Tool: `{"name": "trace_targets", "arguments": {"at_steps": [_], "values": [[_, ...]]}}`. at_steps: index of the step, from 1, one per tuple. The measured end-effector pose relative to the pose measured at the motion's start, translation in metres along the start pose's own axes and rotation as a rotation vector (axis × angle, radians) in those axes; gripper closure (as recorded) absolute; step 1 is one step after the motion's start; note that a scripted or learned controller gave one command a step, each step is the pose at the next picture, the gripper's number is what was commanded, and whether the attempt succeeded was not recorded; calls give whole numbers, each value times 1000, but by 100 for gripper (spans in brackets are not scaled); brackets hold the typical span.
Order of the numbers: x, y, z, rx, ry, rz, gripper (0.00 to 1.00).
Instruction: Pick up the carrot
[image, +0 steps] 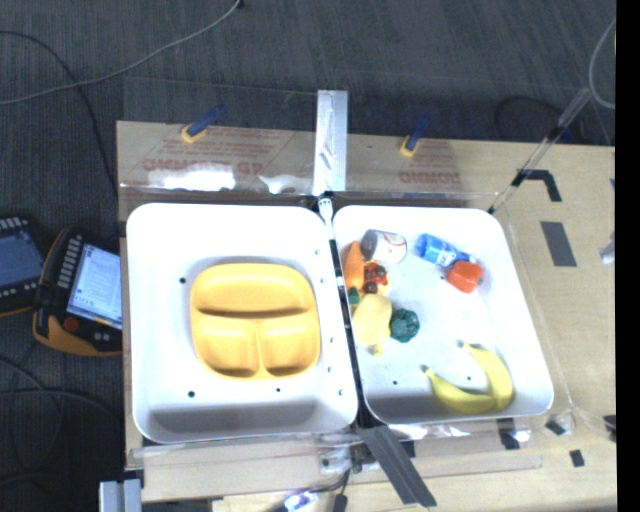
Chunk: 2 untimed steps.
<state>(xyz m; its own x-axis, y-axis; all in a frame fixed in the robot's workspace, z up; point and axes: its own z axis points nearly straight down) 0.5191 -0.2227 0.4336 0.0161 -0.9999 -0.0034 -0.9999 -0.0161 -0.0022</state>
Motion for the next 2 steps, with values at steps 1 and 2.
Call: {"name": "trace_targets", "arguments": {"at_steps": [1,2], "values": [[-5,34,0,0,-2,-515,100],[-15,17,1,-1,-2,-1014,100]]}}
